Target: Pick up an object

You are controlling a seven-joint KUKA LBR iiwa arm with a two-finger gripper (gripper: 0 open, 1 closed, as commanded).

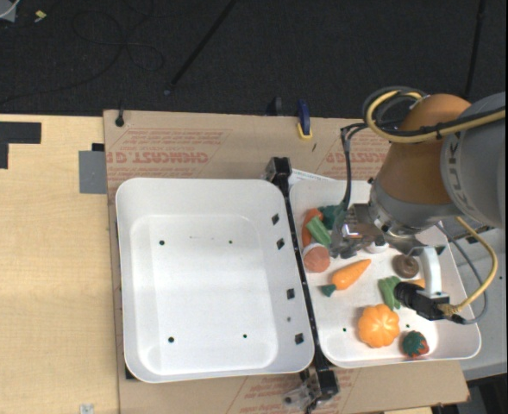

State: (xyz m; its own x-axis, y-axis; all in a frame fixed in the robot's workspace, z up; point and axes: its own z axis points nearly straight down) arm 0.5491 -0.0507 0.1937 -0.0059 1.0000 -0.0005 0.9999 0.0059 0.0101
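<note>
— Camera view first: where is the arm (435, 166)?
— It reaches in from the right and hangs over the right bin (460, 348); its jaws (354, 235) are low at that bin's upper left part.
— Are the jaws apart or together?
— I cannot tell; the wrist hides them from above.
— What lies under them?
— A carrot (350, 274) sits just below the jaws, tilted, with its green end toward the divider. A pink-red round piece (316, 259) lies just left of it, and a green piece (320, 229) and an orange-red one (310, 217) are beside the jaws.
— And the rest?
— A pumpkin (379, 325) sits near the front edge, a strawberry (414, 344) just right of it, and a brown round piece (406, 266) further back.
— The left bin (141, 231)?
— It stands beside the right one on the worktop (38, 266).
</note>
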